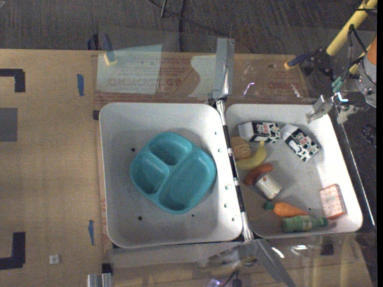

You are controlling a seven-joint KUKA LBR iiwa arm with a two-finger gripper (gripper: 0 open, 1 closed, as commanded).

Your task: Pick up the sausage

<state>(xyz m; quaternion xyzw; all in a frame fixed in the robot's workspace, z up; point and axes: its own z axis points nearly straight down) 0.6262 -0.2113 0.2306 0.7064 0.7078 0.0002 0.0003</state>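
The sausage [258,173] lies near the right bin's [350,178] left edge, just below the banana [258,156] and touching the white cup [268,185]. The gripper [328,107] hovers over the bin's top right corner, gripping nothing, jaws apparently apart

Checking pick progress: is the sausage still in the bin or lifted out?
In the bin. The sausage lies on the right bin's floor beside the banana.
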